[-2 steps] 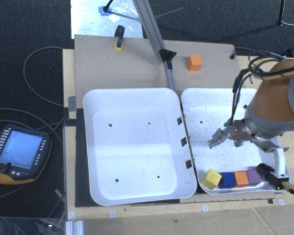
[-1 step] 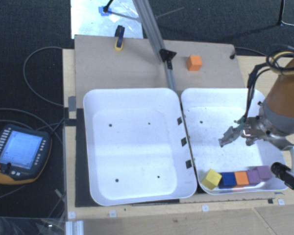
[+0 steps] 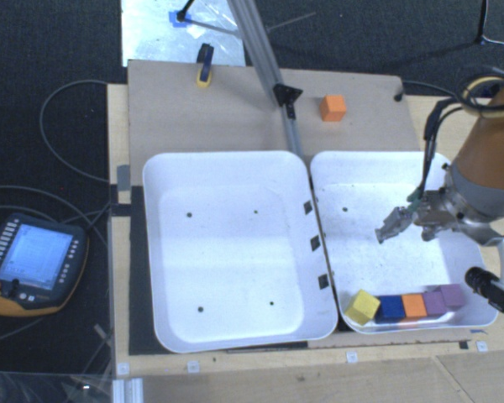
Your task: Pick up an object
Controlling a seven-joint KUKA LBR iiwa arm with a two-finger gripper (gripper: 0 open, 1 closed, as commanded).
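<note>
Poised over the right bin [image 3: 344, 183], the hand [image 3: 392, 225] hangs above that bin's bare middle, with nothing between its fingers; whether they stand apart or together I cannot tell. Along the right bin's near wall sits a row of blocks: yellow block [image 3: 363, 306], blue block [image 3: 391, 308], orange block [image 3: 414, 306], and purple block [image 3: 443, 298]. Beyond the bin's far edge, an orange cube [image 3: 333, 107] rests on the surface [image 3: 235, 116].
</note>
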